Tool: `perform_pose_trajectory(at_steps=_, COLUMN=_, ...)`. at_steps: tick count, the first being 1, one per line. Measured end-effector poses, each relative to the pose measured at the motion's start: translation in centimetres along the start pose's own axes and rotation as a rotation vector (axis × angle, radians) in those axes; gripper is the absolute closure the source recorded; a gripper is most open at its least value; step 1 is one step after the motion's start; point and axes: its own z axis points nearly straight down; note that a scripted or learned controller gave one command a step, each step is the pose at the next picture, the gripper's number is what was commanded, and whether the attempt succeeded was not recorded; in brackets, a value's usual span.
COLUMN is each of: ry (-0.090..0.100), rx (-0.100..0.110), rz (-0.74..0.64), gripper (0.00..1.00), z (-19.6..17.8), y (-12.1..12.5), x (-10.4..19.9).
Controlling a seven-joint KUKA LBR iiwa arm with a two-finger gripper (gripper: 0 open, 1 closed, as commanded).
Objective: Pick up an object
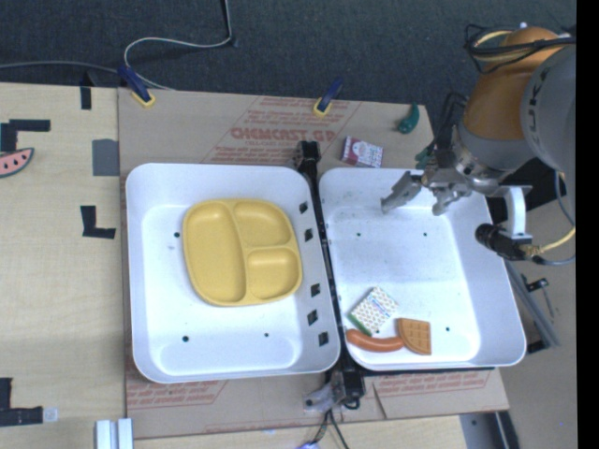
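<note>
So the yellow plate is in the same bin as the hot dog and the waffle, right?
Not quite. The camera view shows the yellow plate alone in the left bin. The hot dog and the waffle lie in the right bin.

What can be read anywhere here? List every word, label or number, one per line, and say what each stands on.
"CHEMCAST GP", printed in red on the brown cardboard sheet under the bins, behind the left bin.
Further red print on the cardboard along its front edge: too small to read.
Small red and white packet behind the right bin: print blurred, unreadable.
Checked packet in the right bin: no legible text.
</note>
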Motion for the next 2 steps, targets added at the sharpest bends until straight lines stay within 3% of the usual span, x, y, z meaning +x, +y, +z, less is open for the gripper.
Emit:
perform_pose_trajectory(at_steps=1, ry=-0.001, rx=-0.003, rz=0.000, gripper=0.00, z=10.87, y=-0.51, x=0.00)
perform_pose_trajectory(at_steps=2, ry=-0.003, rx=-0.005, rz=0.000, gripper=1.00, z=9.89, y=-0.48, x=-0.07)
